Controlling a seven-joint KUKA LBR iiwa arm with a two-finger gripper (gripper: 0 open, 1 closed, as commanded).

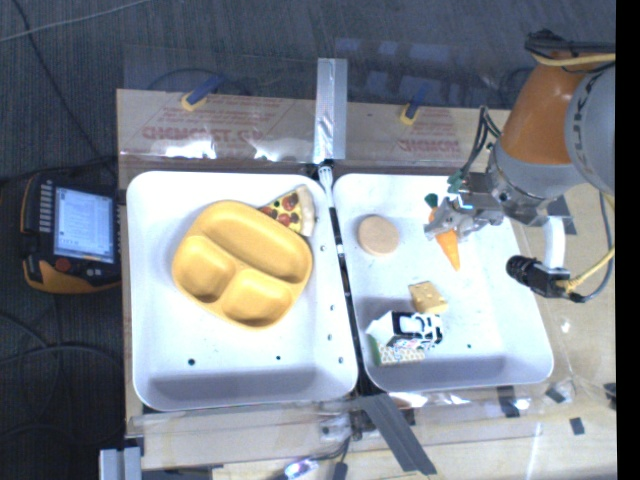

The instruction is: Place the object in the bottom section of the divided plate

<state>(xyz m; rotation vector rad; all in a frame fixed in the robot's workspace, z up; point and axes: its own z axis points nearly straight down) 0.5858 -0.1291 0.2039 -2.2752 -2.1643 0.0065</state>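
Observation:
A yellow divided plate lies in the left bin, with nothing in its sections. In the right bin, my gripper hangs over the upper end of an orange toy carrot. The carrot's tip points toward the front of the bin. The gripper's body hides the carrot's top, so I cannot tell whether the carrot is held or just lies under it.
A toy pizza slice rests against the plate's far right rim. The right bin also holds a round tan cookie, a small yellow cracker and a black-and-white packet. The ridge between the bins separates carrot and plate.

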